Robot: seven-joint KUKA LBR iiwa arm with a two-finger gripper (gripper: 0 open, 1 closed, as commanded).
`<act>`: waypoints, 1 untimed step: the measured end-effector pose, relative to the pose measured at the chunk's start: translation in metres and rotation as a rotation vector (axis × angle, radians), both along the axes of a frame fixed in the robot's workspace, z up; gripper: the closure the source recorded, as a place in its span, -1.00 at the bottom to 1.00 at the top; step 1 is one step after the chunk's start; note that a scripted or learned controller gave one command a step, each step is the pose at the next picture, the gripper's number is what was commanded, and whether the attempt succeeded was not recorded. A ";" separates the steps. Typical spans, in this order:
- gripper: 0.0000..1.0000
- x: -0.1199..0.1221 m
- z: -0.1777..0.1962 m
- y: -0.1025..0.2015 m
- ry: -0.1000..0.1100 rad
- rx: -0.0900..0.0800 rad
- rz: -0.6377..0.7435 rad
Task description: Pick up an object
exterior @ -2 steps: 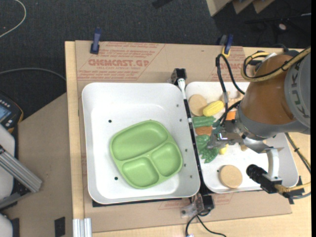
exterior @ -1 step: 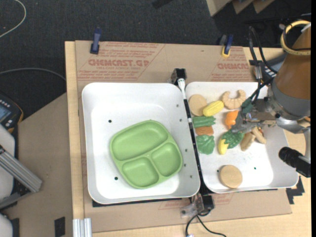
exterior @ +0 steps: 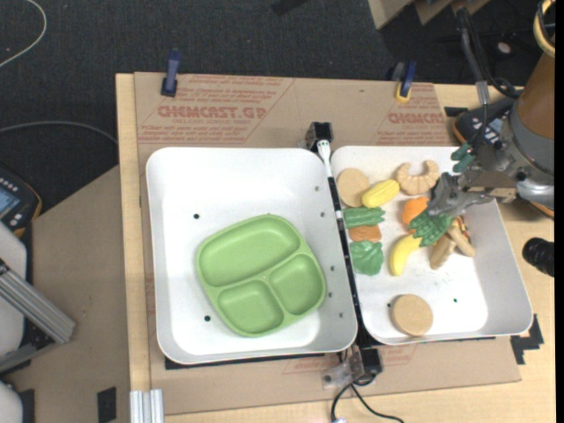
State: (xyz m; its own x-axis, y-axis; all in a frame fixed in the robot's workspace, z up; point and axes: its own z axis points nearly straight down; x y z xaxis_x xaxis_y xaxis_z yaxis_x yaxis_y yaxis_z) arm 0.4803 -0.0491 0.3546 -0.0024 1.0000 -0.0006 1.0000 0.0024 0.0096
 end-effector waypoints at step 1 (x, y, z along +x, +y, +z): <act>1.00 -0.001 -0.008 0.010 0.011 0.001 -0.002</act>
